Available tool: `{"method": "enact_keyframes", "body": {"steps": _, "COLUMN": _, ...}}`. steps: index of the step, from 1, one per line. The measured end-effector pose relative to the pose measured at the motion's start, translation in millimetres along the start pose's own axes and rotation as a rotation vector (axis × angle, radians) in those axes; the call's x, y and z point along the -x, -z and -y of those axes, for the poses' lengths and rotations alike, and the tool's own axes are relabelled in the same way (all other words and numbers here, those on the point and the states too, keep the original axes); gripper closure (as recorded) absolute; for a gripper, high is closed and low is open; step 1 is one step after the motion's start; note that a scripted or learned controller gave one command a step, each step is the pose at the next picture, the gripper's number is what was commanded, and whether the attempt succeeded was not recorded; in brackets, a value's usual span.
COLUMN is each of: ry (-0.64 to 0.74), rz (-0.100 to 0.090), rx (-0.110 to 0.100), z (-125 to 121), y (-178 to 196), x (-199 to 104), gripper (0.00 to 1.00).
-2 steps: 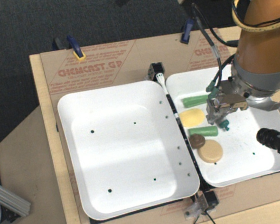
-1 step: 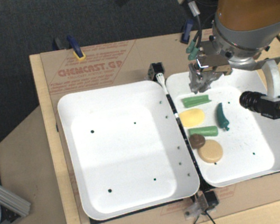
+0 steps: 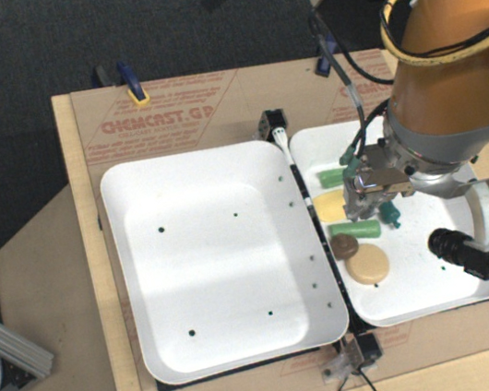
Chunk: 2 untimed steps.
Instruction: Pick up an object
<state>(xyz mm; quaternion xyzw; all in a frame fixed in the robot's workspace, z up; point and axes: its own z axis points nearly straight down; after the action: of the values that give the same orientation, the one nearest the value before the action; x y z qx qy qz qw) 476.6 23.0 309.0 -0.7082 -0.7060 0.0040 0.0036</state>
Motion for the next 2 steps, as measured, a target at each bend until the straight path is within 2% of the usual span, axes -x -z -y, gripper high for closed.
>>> {"method": "enact_keyframes", "body": {"steps": 1, "ry": 0.008, "rz": -0.002, "rx": 0.016, "z": -43, "y": 29, "x": -44, "gripper": 1.00}}
{"method": "enact_keyframes", "body": {"steps": 2, "ry": 0.002, "rz": 0.000, "rx": 0.002, "z": -51, "y": -32, "x": -41, "gripper": 1.00}}
